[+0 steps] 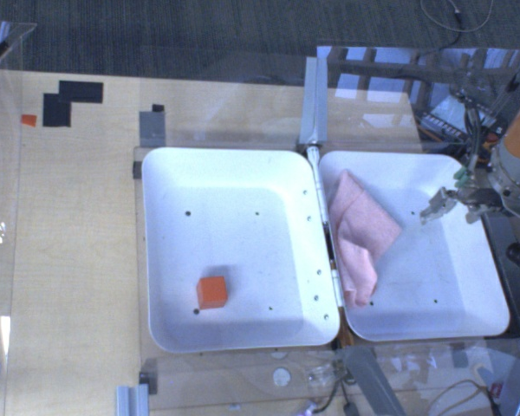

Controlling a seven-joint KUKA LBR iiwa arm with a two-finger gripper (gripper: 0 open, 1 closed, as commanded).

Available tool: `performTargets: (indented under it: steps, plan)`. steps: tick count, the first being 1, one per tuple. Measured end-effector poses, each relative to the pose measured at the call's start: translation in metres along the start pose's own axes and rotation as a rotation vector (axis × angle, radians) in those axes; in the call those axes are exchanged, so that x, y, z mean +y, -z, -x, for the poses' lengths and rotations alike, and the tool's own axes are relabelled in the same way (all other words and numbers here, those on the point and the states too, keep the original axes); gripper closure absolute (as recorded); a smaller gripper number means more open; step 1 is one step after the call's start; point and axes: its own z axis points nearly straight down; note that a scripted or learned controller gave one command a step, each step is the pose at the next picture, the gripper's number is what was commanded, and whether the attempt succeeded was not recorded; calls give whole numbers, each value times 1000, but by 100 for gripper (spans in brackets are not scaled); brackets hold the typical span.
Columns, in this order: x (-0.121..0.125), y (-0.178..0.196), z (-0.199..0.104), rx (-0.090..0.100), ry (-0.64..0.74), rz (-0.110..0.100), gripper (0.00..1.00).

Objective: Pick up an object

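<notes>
The end effector (pixel 451 207) hangs at the right of the frame with its fingers apart and nothing in them, so the pink cloth (pixel 361 235) in the right bin (pixel 468 319) is not picked up yet.

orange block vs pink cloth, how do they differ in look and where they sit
The orange block is a small, rigid cube; the pink cloth is far larger, soft and crumpled into folds. The orange block sits alone in the left bin; the pink cloth lies in the right bin, against its left wall. Both rest on a bin floor, apart from the pincer.
</notes>
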Motion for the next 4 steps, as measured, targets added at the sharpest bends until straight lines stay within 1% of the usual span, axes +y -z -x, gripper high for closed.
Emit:
performTargets:
  steps: [1,2,3,4]
  plan:
    - [35,-103,-48,-2,149,7,0]
    - [42,-107,-99,-2,203,15,0]
    - [50,-107,-94,-1,234,12,0]
    - [53,-94,-96,-1,237,21,100]
